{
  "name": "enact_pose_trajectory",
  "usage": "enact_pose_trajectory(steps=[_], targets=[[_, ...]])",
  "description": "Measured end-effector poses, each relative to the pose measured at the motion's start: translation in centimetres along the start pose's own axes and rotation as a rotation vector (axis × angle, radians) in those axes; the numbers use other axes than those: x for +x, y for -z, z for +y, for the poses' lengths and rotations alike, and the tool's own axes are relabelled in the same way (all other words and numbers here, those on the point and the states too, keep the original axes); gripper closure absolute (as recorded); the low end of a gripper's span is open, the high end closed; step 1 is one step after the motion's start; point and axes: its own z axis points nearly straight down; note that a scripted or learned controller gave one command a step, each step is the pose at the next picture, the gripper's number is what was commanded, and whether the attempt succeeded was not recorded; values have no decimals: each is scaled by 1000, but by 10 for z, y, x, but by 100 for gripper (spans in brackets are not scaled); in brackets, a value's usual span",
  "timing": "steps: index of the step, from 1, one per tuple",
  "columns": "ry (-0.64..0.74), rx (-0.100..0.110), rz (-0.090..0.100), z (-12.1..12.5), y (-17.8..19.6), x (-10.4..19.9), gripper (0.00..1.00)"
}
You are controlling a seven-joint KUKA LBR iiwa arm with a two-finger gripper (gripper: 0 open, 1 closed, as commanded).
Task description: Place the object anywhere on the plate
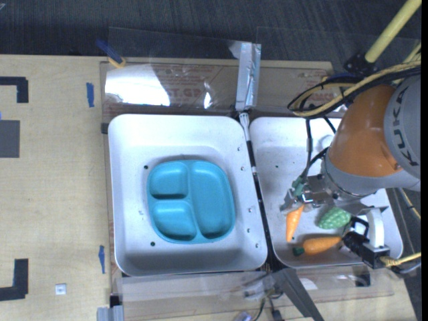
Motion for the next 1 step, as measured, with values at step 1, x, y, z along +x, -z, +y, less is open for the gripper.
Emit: enact_pose_trajectory(steps=[1], targets=[[-80, 2, 0, 42, 0, 70, 100]])
